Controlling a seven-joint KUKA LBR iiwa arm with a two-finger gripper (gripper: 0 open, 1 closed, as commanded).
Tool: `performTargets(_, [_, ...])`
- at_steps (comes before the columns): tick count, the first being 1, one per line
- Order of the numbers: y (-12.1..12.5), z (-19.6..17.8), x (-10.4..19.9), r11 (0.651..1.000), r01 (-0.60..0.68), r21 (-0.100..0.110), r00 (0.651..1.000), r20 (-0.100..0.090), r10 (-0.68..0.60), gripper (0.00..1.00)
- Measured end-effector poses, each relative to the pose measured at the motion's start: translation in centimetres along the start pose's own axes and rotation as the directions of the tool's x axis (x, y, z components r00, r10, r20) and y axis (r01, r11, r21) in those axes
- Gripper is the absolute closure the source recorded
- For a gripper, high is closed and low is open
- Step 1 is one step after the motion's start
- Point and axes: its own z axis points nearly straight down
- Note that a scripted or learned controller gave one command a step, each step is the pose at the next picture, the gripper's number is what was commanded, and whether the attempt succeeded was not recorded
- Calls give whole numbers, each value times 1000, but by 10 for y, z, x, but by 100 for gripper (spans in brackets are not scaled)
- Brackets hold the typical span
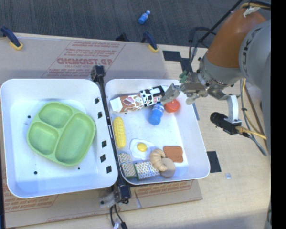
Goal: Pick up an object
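camera view: you're at the approach step, with nothing lifted yet as far as this frame shows. the gripper (174, 93) sits at the upper right of the right bin (196, 136), its metal fingers reaching in over the bin's top edge. you can't tell how wide they stand, since the wrist hardware and the angle hide the gap, and nothing is visibly caught between them.

just below and beside the tips lie the nearest candidates: a small orange-red piece (172, 106) and, touching it on the left, a blue bottle (155, 114). a milk carton (136, 101) lies on its side along the top of that bin, left of the tips. further down the frame sit a corn cob (119, 131), a fried egg (141, 147), a croissant (162, 161) and a brown slice (173, 152), all well apart from the tool. the left bin (11, 128) holds a green divided plate (61, 133).

my read is that the next move calls for you to settle on one item, most likely the orange-red piece or the bottle, centre over it, descend and close. their contact makes a clean single grasp tricky.
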Motion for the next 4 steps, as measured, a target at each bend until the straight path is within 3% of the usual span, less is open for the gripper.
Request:
performTargets(1, [66,142,-41,1000,1,5,1000,-1,-1,0])
performTargets(2, [37,158,-40,1000,1,1,1000,1,-1,0])
performTargets(3, [37,148,-40,1000,4,2,1000,1,-4,100])
performTargets(4, [37,148,-40,1000,4,2,1000,1,-4,0])
